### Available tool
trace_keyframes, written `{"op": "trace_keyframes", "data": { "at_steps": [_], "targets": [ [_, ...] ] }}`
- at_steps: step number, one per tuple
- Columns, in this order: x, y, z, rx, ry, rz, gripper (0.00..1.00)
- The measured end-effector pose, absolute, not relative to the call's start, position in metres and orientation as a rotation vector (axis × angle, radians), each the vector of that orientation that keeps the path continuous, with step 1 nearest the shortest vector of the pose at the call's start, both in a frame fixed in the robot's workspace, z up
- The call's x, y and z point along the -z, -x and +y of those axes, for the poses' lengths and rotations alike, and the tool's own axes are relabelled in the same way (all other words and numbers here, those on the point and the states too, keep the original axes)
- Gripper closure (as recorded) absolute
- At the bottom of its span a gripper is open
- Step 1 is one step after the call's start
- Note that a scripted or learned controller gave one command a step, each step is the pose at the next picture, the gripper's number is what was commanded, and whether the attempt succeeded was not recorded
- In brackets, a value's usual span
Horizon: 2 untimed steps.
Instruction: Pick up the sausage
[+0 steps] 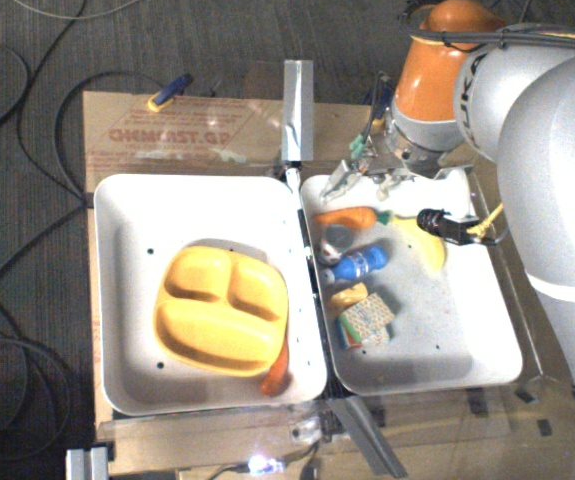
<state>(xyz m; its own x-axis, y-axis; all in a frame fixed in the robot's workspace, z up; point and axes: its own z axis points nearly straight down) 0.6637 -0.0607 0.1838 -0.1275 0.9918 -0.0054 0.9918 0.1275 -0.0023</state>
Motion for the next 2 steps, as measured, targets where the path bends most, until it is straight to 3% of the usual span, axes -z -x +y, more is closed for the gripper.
{"op": "trace_keyframes", "data": {
  "at_steps": [1,2],
  "targets": [
    [-0.206,-0.62,-0.042,0.008,-2.644,1.698,0.0],
    [-0.182,-0.568,0.039,0.009,-2.676,1.651,0.0]
  ]
}}
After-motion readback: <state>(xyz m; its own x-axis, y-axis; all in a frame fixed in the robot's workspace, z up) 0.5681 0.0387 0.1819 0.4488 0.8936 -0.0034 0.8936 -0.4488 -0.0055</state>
